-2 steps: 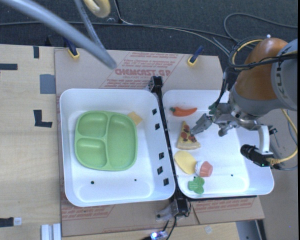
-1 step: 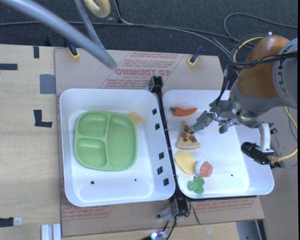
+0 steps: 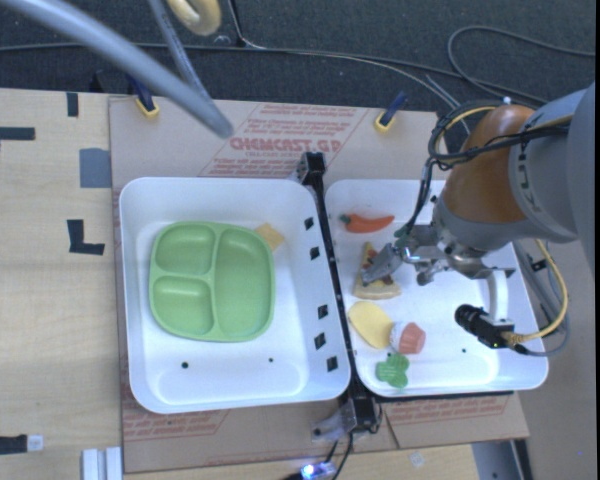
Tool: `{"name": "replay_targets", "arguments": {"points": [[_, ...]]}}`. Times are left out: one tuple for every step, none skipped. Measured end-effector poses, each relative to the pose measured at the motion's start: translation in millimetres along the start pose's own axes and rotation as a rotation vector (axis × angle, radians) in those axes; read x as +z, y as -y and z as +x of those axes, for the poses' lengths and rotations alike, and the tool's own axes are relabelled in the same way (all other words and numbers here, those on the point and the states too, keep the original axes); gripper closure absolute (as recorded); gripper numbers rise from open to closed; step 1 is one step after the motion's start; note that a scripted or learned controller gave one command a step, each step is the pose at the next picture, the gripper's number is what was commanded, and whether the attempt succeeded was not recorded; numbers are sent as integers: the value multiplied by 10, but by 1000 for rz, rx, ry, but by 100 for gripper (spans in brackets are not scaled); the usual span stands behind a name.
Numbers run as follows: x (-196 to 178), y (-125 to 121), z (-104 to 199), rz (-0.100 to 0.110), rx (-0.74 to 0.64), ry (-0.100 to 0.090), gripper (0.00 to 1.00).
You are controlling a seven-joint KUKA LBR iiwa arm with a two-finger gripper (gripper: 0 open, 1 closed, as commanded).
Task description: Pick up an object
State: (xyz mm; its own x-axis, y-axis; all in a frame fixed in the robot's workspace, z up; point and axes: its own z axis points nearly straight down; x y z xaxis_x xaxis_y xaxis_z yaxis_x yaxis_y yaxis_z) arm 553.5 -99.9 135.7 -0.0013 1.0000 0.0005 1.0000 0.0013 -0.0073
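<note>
light: even, bright | shadows: soft | focus: slightly blurred | glare: mild

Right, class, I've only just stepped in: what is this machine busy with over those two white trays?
A grey robot arm reaches into the right bin, which holds toy food. Its pincer hangs low over a small flat food piece, near a carrot. A yellow piece, a pink one and a green one lie closer to the front. The left bin holds a green divided plate. Nothing is visibly gripped.
</note>
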Motion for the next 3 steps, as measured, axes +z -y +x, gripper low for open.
{"name": "replay_targets", "arguments": {"points": [[529, 0, 4, -6, 0, 2, 0], [402, -4, 11, -6, -1, 1, 100], [-15, 18, 1, -8, 0, 0, 100]]}}
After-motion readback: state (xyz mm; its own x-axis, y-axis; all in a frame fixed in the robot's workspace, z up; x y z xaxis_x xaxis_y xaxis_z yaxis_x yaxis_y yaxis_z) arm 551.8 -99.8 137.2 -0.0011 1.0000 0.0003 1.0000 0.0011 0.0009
